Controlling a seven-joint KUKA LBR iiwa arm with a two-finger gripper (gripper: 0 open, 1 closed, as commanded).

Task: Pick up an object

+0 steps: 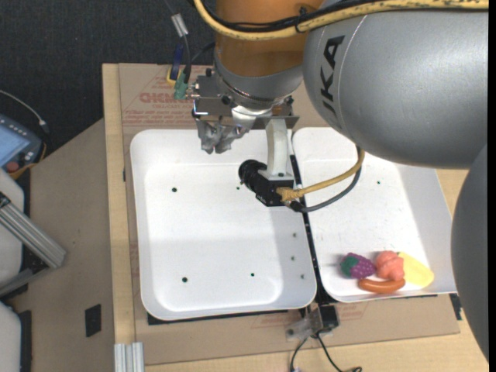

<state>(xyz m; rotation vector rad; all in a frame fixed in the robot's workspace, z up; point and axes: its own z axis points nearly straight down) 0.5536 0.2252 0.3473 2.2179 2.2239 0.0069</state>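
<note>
Here the gripper hangs over the far edge of the left bin, close to that bin's back wall, with the grey arm and its orange band filling the upper right above it. Whether its tips are parted or closed cannot be told from this angle; they show as a dark grey cluster, and nothing can be seen between them. Just to the right of the tips and a little nearer the camera, a black fitting on a white bracket reaches down over the seam between the two bins, with a yellow hose looping away from it to the right. The toy foods lie well apart from the tips, in the near part of the right bin: a purple grape bunch on the side closest to the tips, a red-orange piece touching it on its right, a yellow piece beyond that, and an orange sausage-shaped piece lying along their front. The left bin's floor below and in front of the tips carries a few small dark dots. Both bins sit on a brown cardboard sheet on the worktop.
</note>
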